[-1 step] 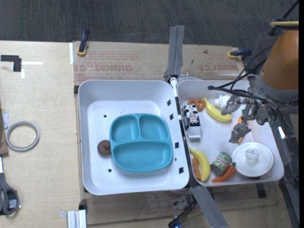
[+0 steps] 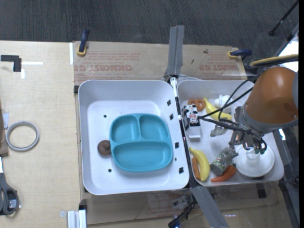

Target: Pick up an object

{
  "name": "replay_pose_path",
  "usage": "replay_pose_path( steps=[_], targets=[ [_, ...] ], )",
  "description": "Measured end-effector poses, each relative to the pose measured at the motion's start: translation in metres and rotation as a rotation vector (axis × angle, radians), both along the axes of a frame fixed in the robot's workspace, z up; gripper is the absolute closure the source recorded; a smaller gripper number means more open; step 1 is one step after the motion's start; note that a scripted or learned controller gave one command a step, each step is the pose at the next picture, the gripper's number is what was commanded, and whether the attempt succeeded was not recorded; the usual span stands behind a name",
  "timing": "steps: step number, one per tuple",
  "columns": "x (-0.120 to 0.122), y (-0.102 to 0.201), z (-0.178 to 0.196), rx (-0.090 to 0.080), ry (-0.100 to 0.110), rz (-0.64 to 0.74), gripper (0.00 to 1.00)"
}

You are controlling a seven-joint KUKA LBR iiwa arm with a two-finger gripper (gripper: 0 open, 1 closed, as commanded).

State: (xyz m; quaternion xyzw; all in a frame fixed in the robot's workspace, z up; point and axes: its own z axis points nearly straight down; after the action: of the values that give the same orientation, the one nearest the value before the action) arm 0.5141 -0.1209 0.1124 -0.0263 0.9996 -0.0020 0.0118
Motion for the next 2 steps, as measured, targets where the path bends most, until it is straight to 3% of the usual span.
replay_pose_path(
  steps=[1,2],
  targets=[
    [0.071,0.015,-0.020,0.005,0.019,-0.159,0.00],
    [0.115,-0.009,-0.019,0.004,0.018,-0.159,0.00]
  ],
)
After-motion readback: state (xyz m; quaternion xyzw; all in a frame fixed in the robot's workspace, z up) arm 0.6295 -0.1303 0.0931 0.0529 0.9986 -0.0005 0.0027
